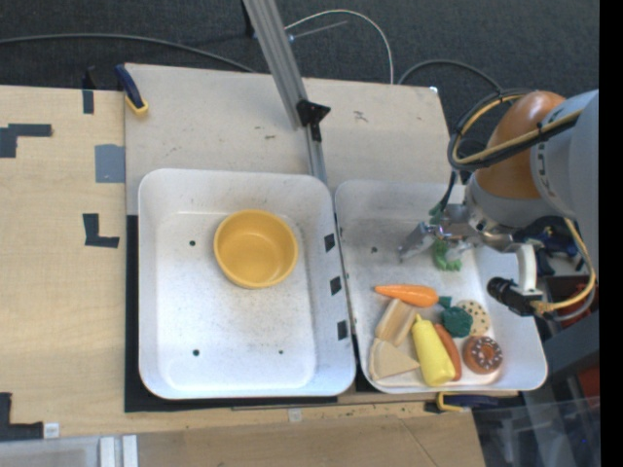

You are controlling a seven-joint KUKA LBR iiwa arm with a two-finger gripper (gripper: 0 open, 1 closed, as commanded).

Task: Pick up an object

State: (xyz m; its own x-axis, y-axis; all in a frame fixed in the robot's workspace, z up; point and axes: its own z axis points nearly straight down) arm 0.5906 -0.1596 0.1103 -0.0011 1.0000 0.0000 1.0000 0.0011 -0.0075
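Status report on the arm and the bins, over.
Gripper low in right bin, at small green object; grasp unconfirmed. Toy food pile near front. Yellow bowl in left bin.

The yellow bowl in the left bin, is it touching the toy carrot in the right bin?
Apart. The camera view shows the yellow bowl alone in the left bin, while the toy carrot lies in the right bin, with both bins' rims between them.

Bowl (255,248) in left bin (165,358) — toy food (428,334) in right bin (370,212).
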